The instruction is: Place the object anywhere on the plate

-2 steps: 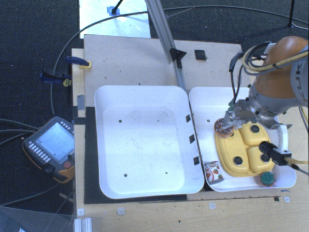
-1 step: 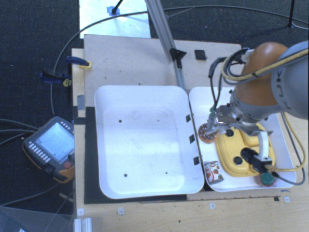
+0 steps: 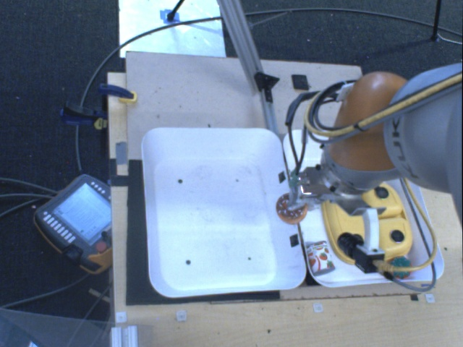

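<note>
Pincer over the seam between two bins

The pincer [image 3: 294,196] sits just above a small round brown object [image 3: 291,210], seemingly touching it; whether it is clamped cannot be told.

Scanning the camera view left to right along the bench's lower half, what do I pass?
Teach pendant on the floor → left white bin → small round brown object under the end effector → small picture card → yellow plate in the right bin.
</note>
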